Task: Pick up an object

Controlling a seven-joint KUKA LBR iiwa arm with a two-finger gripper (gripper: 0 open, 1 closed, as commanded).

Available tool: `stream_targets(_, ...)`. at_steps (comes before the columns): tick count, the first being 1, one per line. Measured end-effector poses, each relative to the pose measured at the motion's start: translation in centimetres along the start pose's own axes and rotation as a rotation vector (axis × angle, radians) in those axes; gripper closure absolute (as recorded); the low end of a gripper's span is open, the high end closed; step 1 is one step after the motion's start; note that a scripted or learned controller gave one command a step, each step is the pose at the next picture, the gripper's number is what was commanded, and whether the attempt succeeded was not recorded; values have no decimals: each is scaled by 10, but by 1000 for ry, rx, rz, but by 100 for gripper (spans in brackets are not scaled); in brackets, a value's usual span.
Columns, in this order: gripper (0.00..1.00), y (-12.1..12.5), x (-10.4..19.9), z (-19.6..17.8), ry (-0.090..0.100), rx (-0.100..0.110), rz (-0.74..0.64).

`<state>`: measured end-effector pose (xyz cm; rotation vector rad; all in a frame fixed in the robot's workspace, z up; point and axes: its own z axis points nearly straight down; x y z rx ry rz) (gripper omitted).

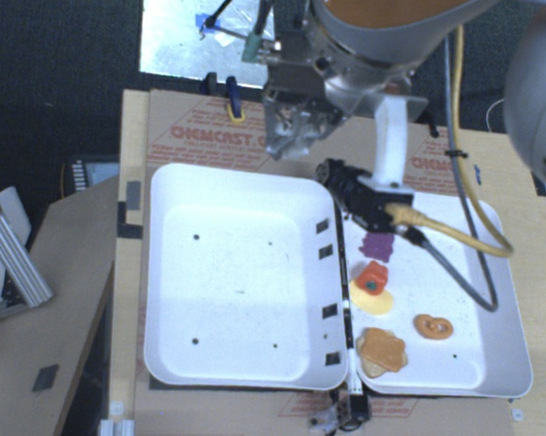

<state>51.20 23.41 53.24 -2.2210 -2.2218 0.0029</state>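
On the cardboard-covered bench [214, 132], two white bins [239, 285].

"CHEMCAST" on brown board [197, 133]

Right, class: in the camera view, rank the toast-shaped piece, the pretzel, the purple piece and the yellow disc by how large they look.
1. toast-shaped piece
2. yellow disc, partly covered by an orange-red piece
3. pretzel and purple piece: they look alike, so unranked.
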Motion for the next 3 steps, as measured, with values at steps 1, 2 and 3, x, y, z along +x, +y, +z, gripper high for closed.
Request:
stream_targets(1, 0, -1, 0, -2, 2, -3, -1)
stream_targets(2, 100, -1, 0, -14, 4, -5, -2)
stream_targets(3, 100, 0, 0, -25, 5, -7, -4)
